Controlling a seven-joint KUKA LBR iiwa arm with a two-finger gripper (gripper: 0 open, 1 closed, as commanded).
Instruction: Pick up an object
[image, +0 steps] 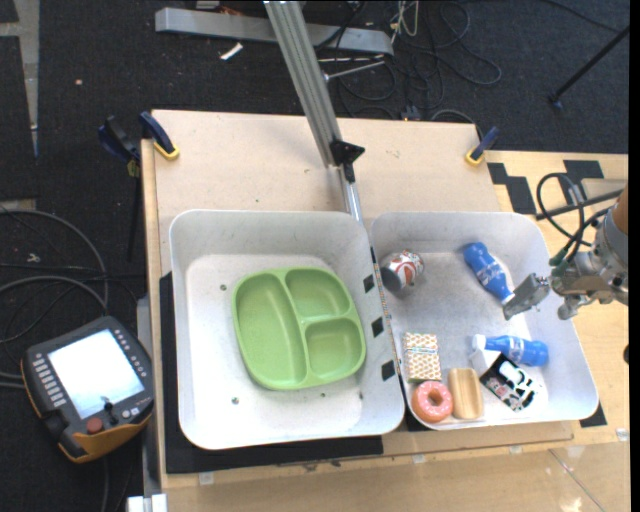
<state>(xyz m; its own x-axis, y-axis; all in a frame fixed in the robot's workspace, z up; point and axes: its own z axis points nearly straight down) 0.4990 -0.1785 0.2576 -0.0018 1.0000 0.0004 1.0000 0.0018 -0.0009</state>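
While poised above the right-hand shallow white bin (near its right-hand wall), pictured: grey two-finger gripper, fingers spread apart, nothing between them. Reaching in from the right at the end of the grey arm, wrist low over the bin, one finger slanting down and to the left.

Closest candidate for pickup: small blue plastic bottle with a white label, lying on its side on the bin floor just beside that finger, apart from everything else. Near the gripper too, a little further forward: second blue bottle with a white neck, also on its side, touching or nearly touching a black-and-white boxy item.

Best handled, by judgement: choose the lone upper bottle (free room on every side), turn the wrist so the fingers straddle its narrow width rather than its length, centre over its middle, descend straight until the tips sit below its curve, then close and lift slowly. Likely to roll if nudged off-centre.

Elsewhere in the same bin: crumpled red-and-white can near the dividing wall, checkered wafer packet, pink-frosted doughnut and tan bread roll crowded at the front. Resting in the left-hand white bin: green divided plastic plate.
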